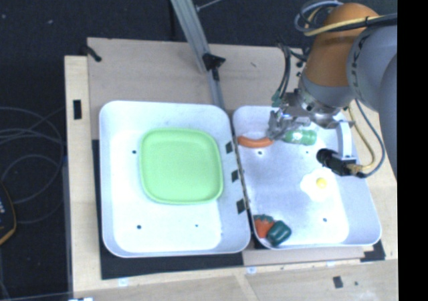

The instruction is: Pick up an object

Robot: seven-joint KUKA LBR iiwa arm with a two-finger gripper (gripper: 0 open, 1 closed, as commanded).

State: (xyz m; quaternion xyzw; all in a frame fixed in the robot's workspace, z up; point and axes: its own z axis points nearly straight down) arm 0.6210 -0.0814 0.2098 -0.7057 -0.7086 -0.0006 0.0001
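A robotics lab: plywood bench [160, 72], white bins [120, 159], loose cables [27, 132].

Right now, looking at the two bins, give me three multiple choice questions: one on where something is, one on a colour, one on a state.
1. Where does the plate lie?
A. left bin
B. right bin
C. bare bench

2. What colour is the plate?
A. red
B. light green
C. black

3. Where is the gripper?
A. over the left bin
B. beyond the bench
C. over the right bin's far end

Answers: 1 A, it sits inside the left bin's walls. 2 B, it is pale green. 3 C, it is by the orange sausage.
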